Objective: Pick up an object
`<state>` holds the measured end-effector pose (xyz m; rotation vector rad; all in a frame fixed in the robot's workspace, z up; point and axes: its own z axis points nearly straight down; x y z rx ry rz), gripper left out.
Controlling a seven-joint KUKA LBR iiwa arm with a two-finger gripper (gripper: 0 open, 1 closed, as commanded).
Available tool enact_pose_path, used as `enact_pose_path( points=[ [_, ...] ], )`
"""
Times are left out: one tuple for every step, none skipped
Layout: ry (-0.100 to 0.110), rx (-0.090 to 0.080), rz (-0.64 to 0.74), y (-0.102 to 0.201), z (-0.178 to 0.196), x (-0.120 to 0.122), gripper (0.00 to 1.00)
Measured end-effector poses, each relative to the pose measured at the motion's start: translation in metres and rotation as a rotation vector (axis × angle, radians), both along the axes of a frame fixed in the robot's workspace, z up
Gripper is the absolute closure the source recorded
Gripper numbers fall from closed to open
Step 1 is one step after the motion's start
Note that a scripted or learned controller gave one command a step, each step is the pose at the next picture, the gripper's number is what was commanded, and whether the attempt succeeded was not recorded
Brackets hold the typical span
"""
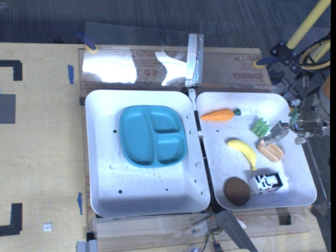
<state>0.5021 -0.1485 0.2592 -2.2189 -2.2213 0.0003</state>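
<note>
The right bin (304,193) holds several toy foods. An orange carrot (217,115) lies at the back. A yellow banana (243,151) lies in the middle. A green leafy piece (260,126) sits at the back right. A tan bun-like piece (271,151) lies just in front of it. A brown round fruit (237,190) and a black-and-white carton (268,182) sit near the front. My gripper (274,136) reaches in over the right rim. Its tip is between the green piece and the tan piece, right above the tan one. I see nothing lifted.
The left bin (100,188) carries a blue divided plate (153,135). A clear plastic wall (137,62) and a metal post (194,59) stand behind the bins. Cables and a yellow pole (310,20) crowd the far right. The wooden bench (37,156) extends left.
</note>
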Motion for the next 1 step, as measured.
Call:
enact_pose_path(
  points=[
    [0.011,0.002,-0.022,0.025,-0.154,0.054,0.0]
  ],
)
